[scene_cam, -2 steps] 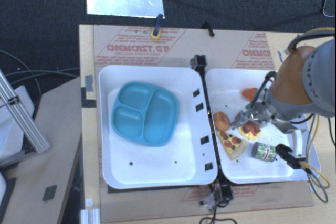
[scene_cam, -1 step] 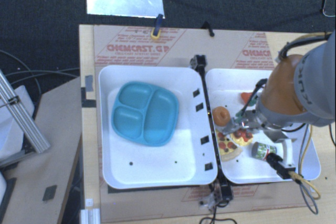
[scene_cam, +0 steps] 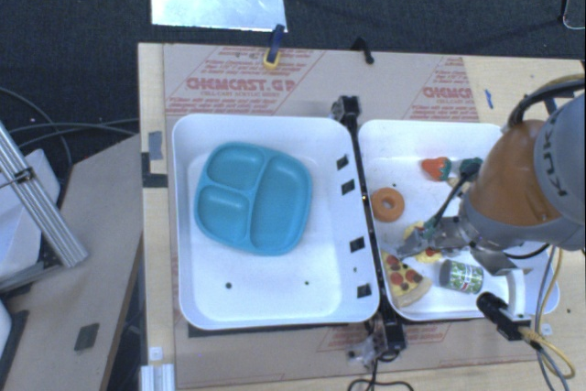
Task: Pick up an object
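A: Gripper [scene_cam: 414, 243] low over right bin [scene_cam: 403, 151], near its lower left part. Finger state unreadable, too dark and small to tell. Nothing visibly between the fingers.

B: Arm?

A: Grey arm [scene_cam: 540, 188] with orange band, reaching in from the right, covering much of the right bin's right half.

B: Largest items first.

A: Left bin [scene_cam: 275, 302] holding a blue divided plate [scene_cam: 254, 199], flat, upper centre of that bin. Three compartments visible.

B: Right bin contents?

A: Pizza slice toy [scene_cam: 406, 281] at the lower left corner, just below the gripper. Green-labelled can [scene_cam: 461, 276] lying on its side, just right of the pizza, beside the wrist. Orange doughnut [scene_cam: 387, 204] left of centre, above the gripper, apart from it. Orange and green carrot-like toy [scene_cam: 441, 167] near the top, right of the doughnut. Something yellow [scene_cam: 430, 257] partly hidden under the gripper, identity unclear.

B: Contact with any of them?

A: Cannot tell. Closest to the yellow piece and the pizza slice.
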Robot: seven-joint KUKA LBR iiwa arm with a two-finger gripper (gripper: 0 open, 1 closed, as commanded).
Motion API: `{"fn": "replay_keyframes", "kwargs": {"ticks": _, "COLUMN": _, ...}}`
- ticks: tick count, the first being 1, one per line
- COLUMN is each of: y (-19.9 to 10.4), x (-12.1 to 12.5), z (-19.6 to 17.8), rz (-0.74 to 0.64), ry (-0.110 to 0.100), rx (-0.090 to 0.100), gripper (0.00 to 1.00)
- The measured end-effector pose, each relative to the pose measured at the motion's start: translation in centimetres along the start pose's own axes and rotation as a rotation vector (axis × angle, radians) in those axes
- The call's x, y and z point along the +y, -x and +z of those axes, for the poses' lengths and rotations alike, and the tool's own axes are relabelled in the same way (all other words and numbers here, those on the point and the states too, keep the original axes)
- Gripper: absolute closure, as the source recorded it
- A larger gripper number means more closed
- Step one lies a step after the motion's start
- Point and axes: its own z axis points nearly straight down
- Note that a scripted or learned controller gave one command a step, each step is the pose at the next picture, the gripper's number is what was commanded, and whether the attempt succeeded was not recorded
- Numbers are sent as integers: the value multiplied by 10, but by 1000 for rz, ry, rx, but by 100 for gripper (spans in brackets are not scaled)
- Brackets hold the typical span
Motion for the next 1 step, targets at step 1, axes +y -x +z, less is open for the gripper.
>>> {"fn": "replay_keyframes", "kwargs": {"ticks": 1, "y": -1, "x": -1, "z": -7, "rz": 0, "ry": -7, "rx": 1, "gripper": 100}}
